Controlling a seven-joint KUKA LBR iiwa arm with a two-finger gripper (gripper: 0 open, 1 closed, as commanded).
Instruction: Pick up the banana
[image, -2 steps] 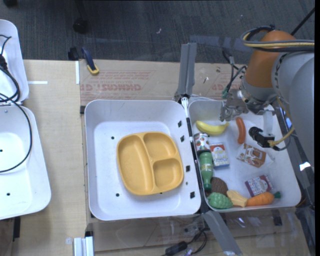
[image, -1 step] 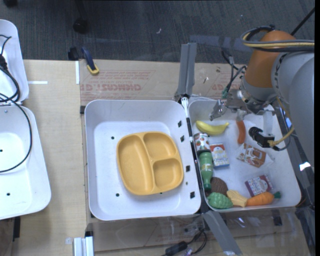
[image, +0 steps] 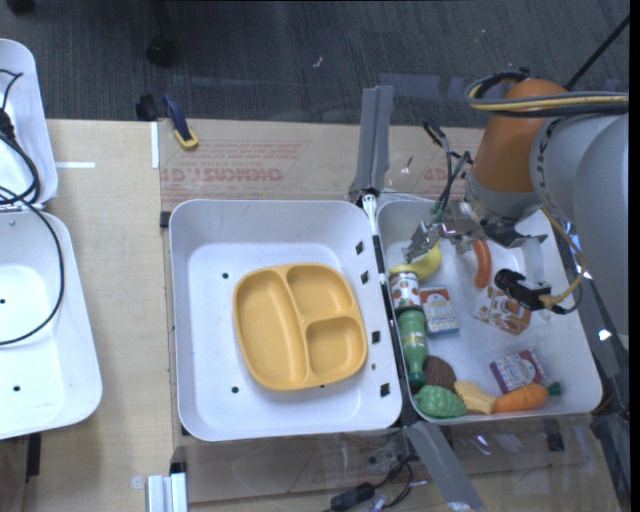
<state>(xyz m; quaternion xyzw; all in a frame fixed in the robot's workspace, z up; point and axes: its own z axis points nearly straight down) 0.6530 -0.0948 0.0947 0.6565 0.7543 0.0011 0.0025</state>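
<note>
1. The curved yellow banana (image: 428, 262) lies in the right white bin (image: 585, 385), near its far-left corner, beside a red-labelled can (image: 404, 290).
2. The metal two-finger gripper (image: 428, 240) sits just above the banana; whether it is parted or clamped cannot be told.
3. The grey arm (image: 575, 160) reaches in from the right, wrist angled down, presumably lined up for a grasp.

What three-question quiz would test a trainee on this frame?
1. True or false: the banana lies in the left bin.
2. What lies in the left bin? A) yellow divided plate B) green bottle C) carrot
3. Fill in: the tool is right above the ____.

Key: 1 false, it lies in the right bin; 2 A; 3 banana.
</note>
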